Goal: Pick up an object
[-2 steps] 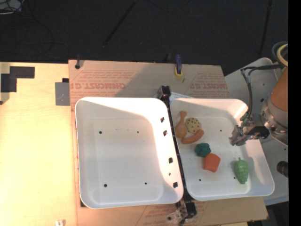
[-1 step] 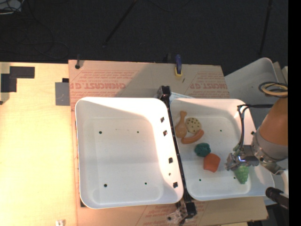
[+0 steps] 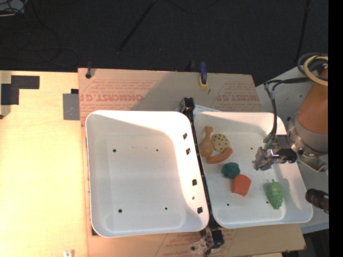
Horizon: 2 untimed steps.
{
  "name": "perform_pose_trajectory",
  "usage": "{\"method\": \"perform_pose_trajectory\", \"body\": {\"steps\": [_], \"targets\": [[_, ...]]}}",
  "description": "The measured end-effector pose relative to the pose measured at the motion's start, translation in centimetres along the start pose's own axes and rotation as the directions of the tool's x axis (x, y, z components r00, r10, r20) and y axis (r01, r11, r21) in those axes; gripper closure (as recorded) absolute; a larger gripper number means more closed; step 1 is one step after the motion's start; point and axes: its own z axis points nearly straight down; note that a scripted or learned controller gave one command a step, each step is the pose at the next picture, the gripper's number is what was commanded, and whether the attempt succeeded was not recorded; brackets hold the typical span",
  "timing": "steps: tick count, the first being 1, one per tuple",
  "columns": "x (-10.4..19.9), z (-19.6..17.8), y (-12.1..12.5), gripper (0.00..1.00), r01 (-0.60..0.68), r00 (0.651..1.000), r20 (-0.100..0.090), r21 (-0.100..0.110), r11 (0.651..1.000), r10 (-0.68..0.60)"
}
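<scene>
Look to the right of the frame: the arm (image 3: 313, 116) comes in there, and its claw (image 3: 263, 159) hangs over the right-hand bin (image 3: 252, 123), near that bin's right wall and about halfway down it. You can see nothing between its tips, so no object is in its grasp. Whether the claw is released or clenched you cannot tell from this slant; the metal parts blur together against the white floor of the bin.

All the candidates for picking lie in that same right bin. In its upper left part sit three things bunched close: a tan drumstick-shaped piece (image 3: 206, 142), a pale speckled cookie (image 3: 219, 141) and an orange sausage (image 3: 220, 156) curving under them, the three apparently touching. Below them, towards the middle, you have a dark green lump (image 3: 231, 169) and, just beside it to the lower right, a red-orange block (image 3: 241, 184). Nearest the claw is a light green leafy piece (image 3: 275, 194), lower right in the bin, below the claw and apart from it.

The left bin (image 3: 107, 123) in the centre of the frame carries no objects. Both bins rest on brown cardboard (image 3: 144, 92) laid over the counter (image 3: 37, 159).

As a judgement: the pick is not yet made. Everything rests on the bin floor, so the approach, the closing on one thing and the lift all remain. The light green piece looks the handiest target, standing clear of its neighbours
</scene>
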Motion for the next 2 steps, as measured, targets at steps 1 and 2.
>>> {"method": "perform_pose_trajectory", "body": {"steps": [1, 2], "targets": [[-2.06, 18.17, -0.21, 1.0, -0.007, 1.0, 0.001, 0.004, 1.0, 0.007], [-2.16, 17.44, -0.38, 1.0, -0.015, 1.0, -0.001, 0.01, 1.0, 0.015]]}}
